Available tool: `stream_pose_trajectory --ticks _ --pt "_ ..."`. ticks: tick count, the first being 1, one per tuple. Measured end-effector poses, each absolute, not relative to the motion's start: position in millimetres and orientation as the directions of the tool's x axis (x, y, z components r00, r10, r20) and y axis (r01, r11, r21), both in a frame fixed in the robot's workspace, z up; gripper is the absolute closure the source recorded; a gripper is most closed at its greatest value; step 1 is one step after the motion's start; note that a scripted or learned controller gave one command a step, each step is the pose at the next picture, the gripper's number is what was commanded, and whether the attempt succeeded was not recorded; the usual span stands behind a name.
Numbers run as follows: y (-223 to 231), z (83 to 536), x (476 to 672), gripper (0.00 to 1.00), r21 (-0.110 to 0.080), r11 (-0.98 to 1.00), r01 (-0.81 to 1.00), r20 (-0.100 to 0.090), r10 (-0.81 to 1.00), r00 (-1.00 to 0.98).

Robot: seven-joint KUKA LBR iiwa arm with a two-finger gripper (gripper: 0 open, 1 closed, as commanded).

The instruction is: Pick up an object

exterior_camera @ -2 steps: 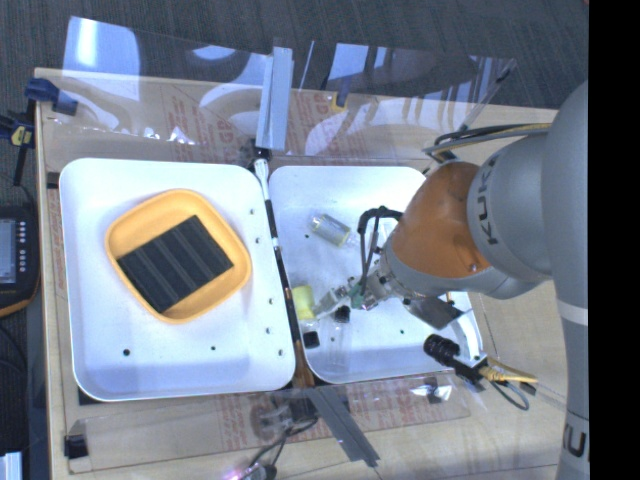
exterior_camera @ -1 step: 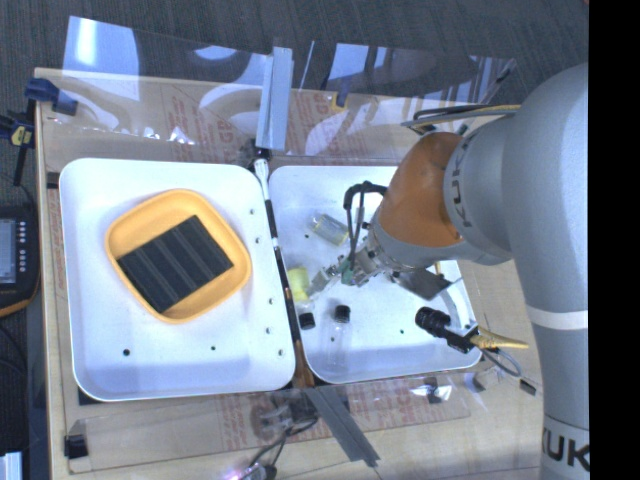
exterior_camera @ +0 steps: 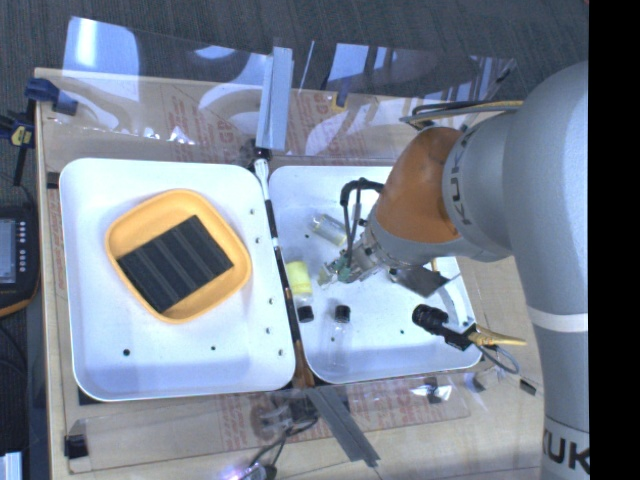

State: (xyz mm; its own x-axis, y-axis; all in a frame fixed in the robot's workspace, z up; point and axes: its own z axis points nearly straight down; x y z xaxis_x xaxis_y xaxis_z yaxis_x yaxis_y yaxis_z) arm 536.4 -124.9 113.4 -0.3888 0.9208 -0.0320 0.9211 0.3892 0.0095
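Observed from the bench side. The arm stood over the right bin (exterior_camera: 385, 343), its gripper (exterior_camera: 339, 270) low above the bin floor near the middle. Whether the gripper was released or clenched could not be told, as the wrist hid much of it. Nothing could be seen held in it.

All near candidates lay in the right bin. A yellow block (exterior_camera: 297, 274) sat to the gripper's left in the view, near it but apart, close against the wall shared with the left bin (exterior_camera: 90, 328). Its long axis ran roughly along that wall. A black piece (exterior_camera: 342, 312) lay just below the gripper in the view, on the camera's side. A black scrap (exterior_camera: 305, 313) lay by the block's near end. A clear piece (exterior_camera: 325, 226) lay up and left of the gripper.

The left bin held a yellow tray (exterior_camera: 122, 230) with a dark ribbed insert (exterior_camera: 178, 260), well apart from the gripper.

Judgement: no pick had yet been made. The block was the likeliest target. The move would turn on a short shift left toward the wall, then a close across the block's short width. Risk: the wall crowding the outer side
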Motion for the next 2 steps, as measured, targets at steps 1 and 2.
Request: stream_pose_trajectory --ticks 1,2 --pt "-154 197 555.6 1.0 -0.001 0.196 0.981 0.0 0.981 -0.196" --pt "-209 97 540.1 1.0 -0.003 0.489 0.872 0.004 0.872 -0.489"
